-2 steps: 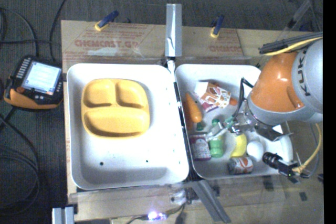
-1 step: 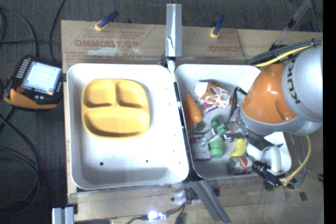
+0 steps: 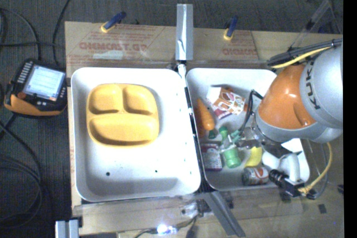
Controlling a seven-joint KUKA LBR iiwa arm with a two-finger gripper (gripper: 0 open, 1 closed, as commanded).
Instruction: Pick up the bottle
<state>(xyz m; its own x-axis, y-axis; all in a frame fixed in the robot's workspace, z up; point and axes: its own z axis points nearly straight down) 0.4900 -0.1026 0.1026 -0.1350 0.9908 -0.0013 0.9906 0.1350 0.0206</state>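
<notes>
The bottle (image 3: 229, 149), green and clear, lies on its side in the right bin (image 3: 196, 78), toward that bin's near half and about midway across it. Its long axis runs roughly near-to-far, with a slight lean, the fat green end pointing toward the near wall.

The gripper (image 3: 244, 135) sits just to the right of the bottle's far end, low in the bin, under the arm's orange band (image 3: 281, 103). From here I cannot tell whether the claw is open or closed, and nothing shows the bottle between its tips. So the bottle lies left and a little nearer than the claw; to my eye the claw would need to shift left and span the bottle across its narrow width, not along its length.

Things crowd it closely. A carrot (image 3: 204, 114) lies just beside it on the left and farther back, a dark packet (image 3: 211, 156) on the near left, and something yellow (image 3: 254, 156) touches or nearly touches its right side. A can (image 3: 256, 176) lies near the front wall, and a red-and-white packet (image 3: 227, 102) sits at the far end.

The left bin (image 3: 78, 120) holds a yellow tray (image 3: 124, 114).
</notes>
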